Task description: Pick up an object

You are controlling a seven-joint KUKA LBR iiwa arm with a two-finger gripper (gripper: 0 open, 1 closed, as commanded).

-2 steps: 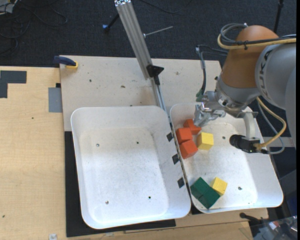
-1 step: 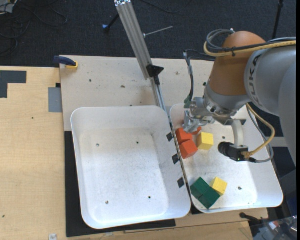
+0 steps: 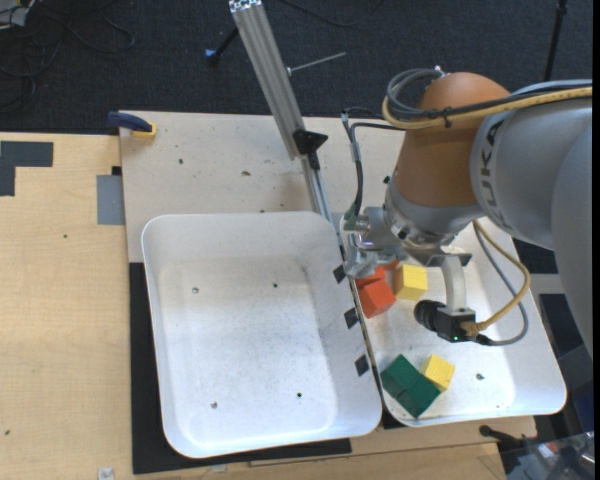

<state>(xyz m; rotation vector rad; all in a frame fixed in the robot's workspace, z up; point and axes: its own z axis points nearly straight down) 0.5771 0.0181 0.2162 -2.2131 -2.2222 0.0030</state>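
In the camera view, the grey arm with its orange band (image 3: 448, 138) reached in from the right over the right bin (image 3: 520, 388). The jaws (image 3: 372, 266) hung low at that bin's left wall, just above an orange block (image 3: 376, 295); whether they stood apart or together could not be told, as the wrist hid them. A yellow block (image 3: 413, 281) lay just beside the orange one, on its right. Nearer the front of the same bin sat a green block (image 3: 408, 384), with a second yellow block (image 3: 439, 371) touching its right side. The left bin (image 3: 180, 268) lay alongside on the bench (image 3: 50, 268). A slanted aluminium bar (image 3: 275, 78) rose behind the bins, and a blue and yellow clamp (image 3: 130, 124) sat at the bench's far left corner.
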